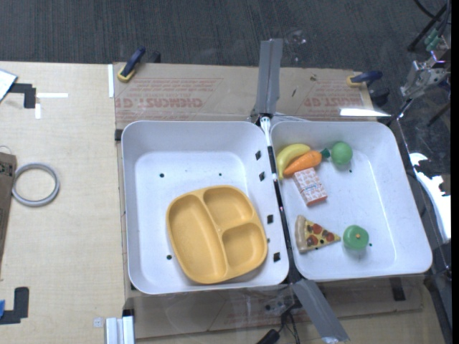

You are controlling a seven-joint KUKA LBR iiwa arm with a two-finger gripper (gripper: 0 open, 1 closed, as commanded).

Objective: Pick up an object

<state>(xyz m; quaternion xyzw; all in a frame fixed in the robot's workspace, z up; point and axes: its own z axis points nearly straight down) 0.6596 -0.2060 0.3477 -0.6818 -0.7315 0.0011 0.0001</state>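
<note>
The right bin (401, 192) holds several toy foods. A yellow banana (292, 152) and an orange carrot (303, 162) lie touching at its back left corner, with a green ball (341, 153) just to their right. A small red and white box (310, 188) lies below them. Near the front, a pizza slice (314, 235) lies left of a green apple (355, 238). The left bin (143, 192) holds a yellow divided plate (216, 232).
A roll of tape (34, 184) lies on the wooden bench at far left. Blue clamps (131, 63) (366, 78) pin the cardboard behind the bins. Cables and metal fittings (429, 56) hang at the upper right.
</note>
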